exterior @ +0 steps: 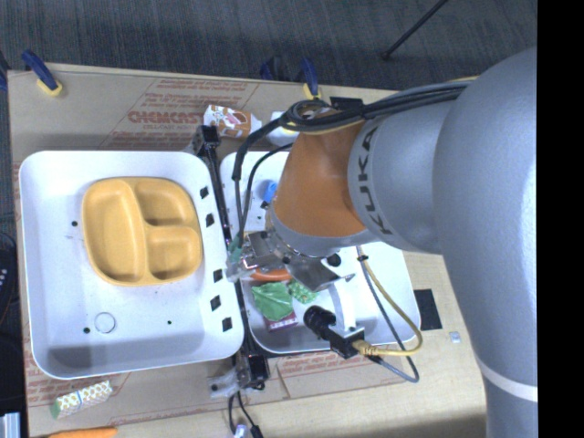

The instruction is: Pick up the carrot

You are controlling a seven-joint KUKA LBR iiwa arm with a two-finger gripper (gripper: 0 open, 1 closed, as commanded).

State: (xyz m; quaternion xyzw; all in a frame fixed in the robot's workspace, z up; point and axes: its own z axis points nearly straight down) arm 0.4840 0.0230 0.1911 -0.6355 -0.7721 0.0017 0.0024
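We see the arm (401, 172) reach in from the right and hang low over the right bin (388, 322), so that it covers most of this bin. The gripper (260, 265) is down near the left wall of the right bin. Just under it there is an orange thing, which we take for the carrot (270, 272); it lies in the right bin, beside a green packet (274, 301). The wrist hides the tips, so we cannot tell how the gripper stands or whether it has the carrot. In the left bin (55, 245) a yellow tray (141, 229) with compartments lies flat. Both bins stand on a brown bench (137, 99).
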